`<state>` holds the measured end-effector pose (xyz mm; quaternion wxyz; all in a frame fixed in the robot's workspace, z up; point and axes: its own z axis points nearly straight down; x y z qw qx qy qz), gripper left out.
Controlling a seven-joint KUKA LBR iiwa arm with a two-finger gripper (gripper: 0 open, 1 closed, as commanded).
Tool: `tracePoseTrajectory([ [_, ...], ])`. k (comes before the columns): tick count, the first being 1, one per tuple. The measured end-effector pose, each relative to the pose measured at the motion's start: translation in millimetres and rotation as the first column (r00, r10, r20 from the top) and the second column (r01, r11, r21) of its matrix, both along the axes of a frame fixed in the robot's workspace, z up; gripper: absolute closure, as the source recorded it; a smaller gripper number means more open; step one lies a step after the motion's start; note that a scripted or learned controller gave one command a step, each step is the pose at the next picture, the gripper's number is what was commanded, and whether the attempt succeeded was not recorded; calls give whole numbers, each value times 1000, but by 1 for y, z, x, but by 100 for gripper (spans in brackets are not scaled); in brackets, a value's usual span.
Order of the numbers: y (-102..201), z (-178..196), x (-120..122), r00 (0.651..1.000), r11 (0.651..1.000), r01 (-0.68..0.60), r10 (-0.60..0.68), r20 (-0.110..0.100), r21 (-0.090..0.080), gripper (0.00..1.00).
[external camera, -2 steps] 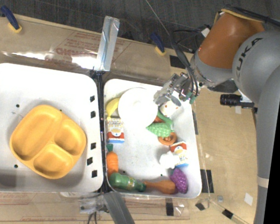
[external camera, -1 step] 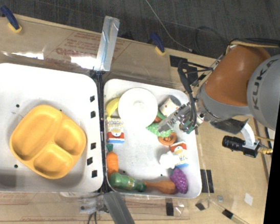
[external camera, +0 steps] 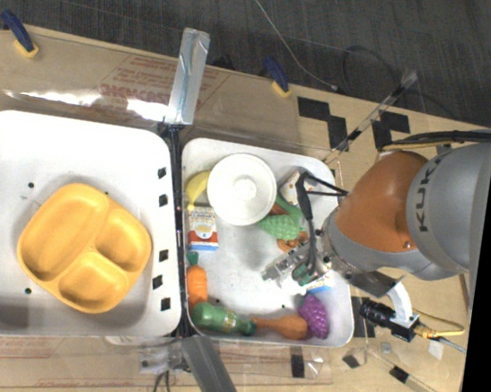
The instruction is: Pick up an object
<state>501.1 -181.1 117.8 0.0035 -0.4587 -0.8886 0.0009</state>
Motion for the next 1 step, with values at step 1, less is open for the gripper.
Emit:
tracePoseTrajectory([
  [1, 15, 70, 56, 999, 1000, 30, -30, 12, -2, 100],
])
